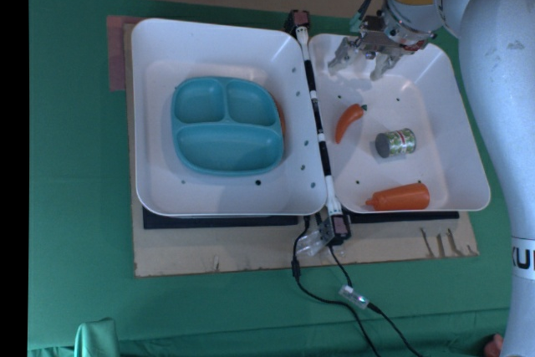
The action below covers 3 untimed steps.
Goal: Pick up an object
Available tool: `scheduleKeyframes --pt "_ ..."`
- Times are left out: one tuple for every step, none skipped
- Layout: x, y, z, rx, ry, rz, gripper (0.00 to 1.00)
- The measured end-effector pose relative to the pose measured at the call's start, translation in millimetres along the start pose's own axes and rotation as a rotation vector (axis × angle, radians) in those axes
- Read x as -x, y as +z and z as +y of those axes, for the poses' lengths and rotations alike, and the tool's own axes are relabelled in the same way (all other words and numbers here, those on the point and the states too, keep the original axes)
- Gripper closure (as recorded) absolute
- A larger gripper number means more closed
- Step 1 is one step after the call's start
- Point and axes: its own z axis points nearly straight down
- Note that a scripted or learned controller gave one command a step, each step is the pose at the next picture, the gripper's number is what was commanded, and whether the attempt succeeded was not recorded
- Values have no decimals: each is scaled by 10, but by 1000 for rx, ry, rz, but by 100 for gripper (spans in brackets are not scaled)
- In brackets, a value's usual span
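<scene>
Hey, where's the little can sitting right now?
The can lies on its side in the right bin, right of the orange pepper and above the orange bottle.

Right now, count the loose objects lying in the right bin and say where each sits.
3. An orange pepper lies near the divider, a small can on its side mid-bin, and an orange bottle by the near edge. None looks hidden.

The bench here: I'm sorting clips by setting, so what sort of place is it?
Probably a robot lab test bench: an industrial arm's gripper hangs open over two white bins, with toy-like items, an orange pepper and small can, and loose cables on green cloth.
</scene>
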Motion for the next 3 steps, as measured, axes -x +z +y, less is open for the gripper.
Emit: scheduleKeyframes --pt "-4 132 -229 14 0 -2 0" --pt "42 127 -554 16 0 -3 0" --pt "58 -11 -535 25 3 -5 100"
